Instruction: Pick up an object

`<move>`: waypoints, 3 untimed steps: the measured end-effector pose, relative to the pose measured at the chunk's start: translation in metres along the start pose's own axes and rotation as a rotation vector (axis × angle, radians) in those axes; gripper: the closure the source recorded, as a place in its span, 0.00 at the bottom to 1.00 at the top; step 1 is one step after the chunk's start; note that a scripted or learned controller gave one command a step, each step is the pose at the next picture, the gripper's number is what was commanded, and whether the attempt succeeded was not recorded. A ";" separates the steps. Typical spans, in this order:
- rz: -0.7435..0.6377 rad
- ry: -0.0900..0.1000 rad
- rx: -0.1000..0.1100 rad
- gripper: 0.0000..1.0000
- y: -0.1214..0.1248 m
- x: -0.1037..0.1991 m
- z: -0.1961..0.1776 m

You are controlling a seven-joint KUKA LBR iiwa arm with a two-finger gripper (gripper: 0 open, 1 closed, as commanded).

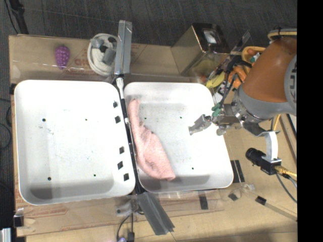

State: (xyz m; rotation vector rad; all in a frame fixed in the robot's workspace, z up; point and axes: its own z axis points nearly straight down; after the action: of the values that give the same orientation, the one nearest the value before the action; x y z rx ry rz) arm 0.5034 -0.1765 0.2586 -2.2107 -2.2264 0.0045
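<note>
Grey end effector hovers over right bin, apart from pink cloth

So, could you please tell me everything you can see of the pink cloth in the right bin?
The pink cloth is soft, fuzzy-looking fabric, crumpled into a long strip. It lies flat on the floor of the right bin, along its left wall beside the divider, running from near the far corner down towards the near edge, widening at its lower end. Only the bin touches it; the claw is apart, to its right.

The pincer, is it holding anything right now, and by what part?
Nothing is held: the pincer hangs over the right bin, apart from the pink cloth.
</note>
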 end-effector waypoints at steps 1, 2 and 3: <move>-0.189 0.000 0.002 0.00 0.068 0.054 0.082; -0.104 0.000 0.000 0.00 0.015 0.074 0.085; -0.212 -0.001 -0.005 0.00 0.035 0.073 0.166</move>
State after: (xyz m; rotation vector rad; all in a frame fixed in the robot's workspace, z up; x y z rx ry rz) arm 0.5367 -0.1033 0.0926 -1.9651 -2.4505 -0.0007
